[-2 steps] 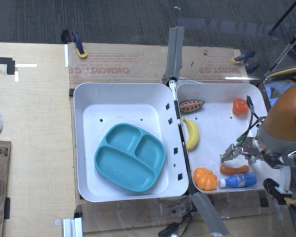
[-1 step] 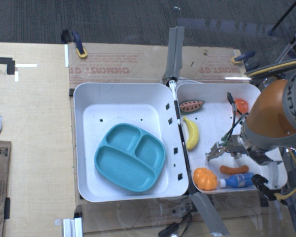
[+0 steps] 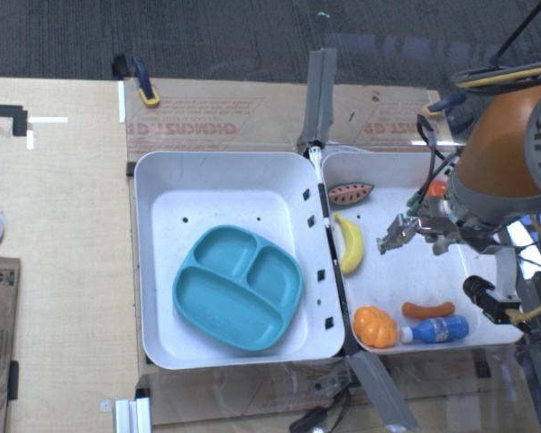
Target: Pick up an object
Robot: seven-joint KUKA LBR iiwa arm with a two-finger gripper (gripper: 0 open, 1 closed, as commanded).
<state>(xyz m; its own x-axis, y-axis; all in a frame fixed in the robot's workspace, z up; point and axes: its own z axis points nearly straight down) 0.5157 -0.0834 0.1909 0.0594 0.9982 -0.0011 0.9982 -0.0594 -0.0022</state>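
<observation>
Pincer [image 3: 398,233], spread and bare, hovers right of the curved yellow banana [image 3: 350,244]; centre over its midsection before descending.

A robotics laboratory test cell. A pale wooden bench [image 3: 54,242] carries two white bins [image 3: 162,188] fixed side by side over a sheet of printed cardboard [image 3: 225,115]. A grey arm [image 3: 509,152] with exposed cabling reaches over the right bin. Toy food props, a banana [image 3: 349,244] and a sausage [image 3: 428,310], lie inside it; grey carpet [image 3: 207,16] lies beyond the bench.
</observation>
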